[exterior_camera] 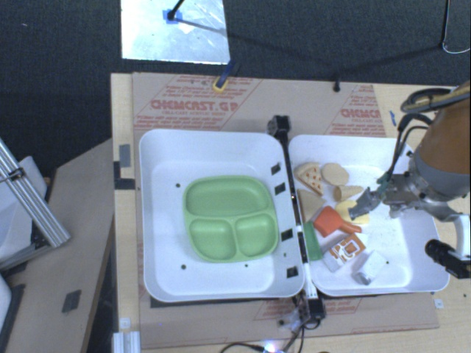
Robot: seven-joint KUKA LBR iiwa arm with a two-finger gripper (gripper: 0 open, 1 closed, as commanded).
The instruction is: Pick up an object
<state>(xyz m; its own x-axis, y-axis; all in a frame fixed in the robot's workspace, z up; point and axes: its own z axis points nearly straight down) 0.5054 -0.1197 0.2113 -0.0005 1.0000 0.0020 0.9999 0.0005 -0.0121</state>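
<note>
In the camera view, the grey arm with its orange band (pixel 449 142) comes in from the right side and is partly cut off by the picture's edge. Its two-finger gripper (pixel 362 203) is above the right shallow white bin (pixel 412 276). The fingers look slightly apart and nothing is between them, but they are dark and small, so the gap is hard to judge.

Just below and to the left of the fingertips lies an orange carrot-shaped toy (pixel 335 223), near but not gripped. Beside it are a green piece (pixel 312 245), a small orange-and-white box (pixel 346 250) and a pale grey block (pixel 369 268). Above them lie a tan slice with spots (pixel 310 176) and round beige pieces (pixel 335 173).

The left white bin (pixel 158 197) holds a green divided plastic plate (pixel 228 218).
</note>
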